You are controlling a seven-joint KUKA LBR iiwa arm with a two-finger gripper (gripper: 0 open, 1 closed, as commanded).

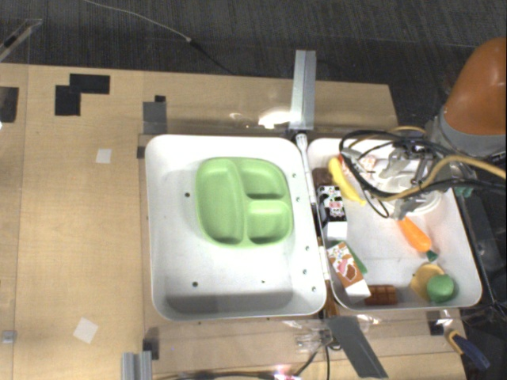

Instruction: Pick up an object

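Observation:
The right bin (467, 236) holds several small objects: a yellow banana (346, 182) at its far left, a black-and-white carton (332, 199), an orange carrot (416, 236), a printed snack box (347, 262), a brown chocolate bar (383, 294) and a green ball (441, 288) beside a yellow fruit (426, 274). My gripper (402, 190) hangs over the far part of this bin, wrapped in looping cables, just above and behind the carrot. Nothing can be seen held in it.
The left bin (170, 283) carries a green divided plate (242, 200). A metal post (303, 85) stands at the far end of the divider between the bins. The arm's orange band (479, 85) and grey wrist cover the right bin's far right corner.

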